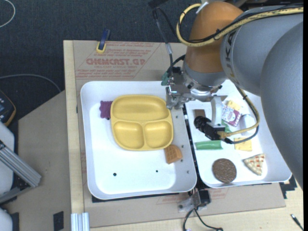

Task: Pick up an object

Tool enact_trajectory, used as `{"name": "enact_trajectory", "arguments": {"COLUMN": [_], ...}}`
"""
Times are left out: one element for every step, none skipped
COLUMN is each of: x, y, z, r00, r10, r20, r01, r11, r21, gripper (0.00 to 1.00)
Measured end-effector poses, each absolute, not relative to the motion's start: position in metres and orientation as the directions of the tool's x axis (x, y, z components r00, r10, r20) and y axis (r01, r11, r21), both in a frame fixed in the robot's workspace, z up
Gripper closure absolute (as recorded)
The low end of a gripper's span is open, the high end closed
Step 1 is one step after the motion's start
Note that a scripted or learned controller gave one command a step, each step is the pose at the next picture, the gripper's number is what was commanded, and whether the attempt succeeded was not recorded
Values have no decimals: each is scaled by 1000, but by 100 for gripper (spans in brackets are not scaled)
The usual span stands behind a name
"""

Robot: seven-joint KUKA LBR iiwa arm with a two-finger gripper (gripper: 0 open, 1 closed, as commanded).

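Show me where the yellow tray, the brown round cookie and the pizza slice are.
yellow tray (141, 121), camera view, its middle divider.
brown round cookie (224, 170), camera view, its centre.
pizza slice (255, 164), camera view, its middle.

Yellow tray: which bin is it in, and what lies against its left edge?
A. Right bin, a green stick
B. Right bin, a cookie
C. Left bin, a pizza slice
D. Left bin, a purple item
D: the yellow tray lies in the left bin, with a purple item at its left edge.
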State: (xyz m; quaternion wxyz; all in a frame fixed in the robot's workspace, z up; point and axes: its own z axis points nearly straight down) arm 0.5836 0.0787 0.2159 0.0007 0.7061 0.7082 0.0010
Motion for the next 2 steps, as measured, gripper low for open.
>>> {"name": "enact_trajectory", "arguments": {"x": [583,584], "y": [80,78], "z": [215,235], "r00": [-1,-1], "r10": [1000,1000], "r20": [0,0], "r01": [1000,1000], "r11": [1,1], "r21": [0,4], "gripper": [100,100]}}
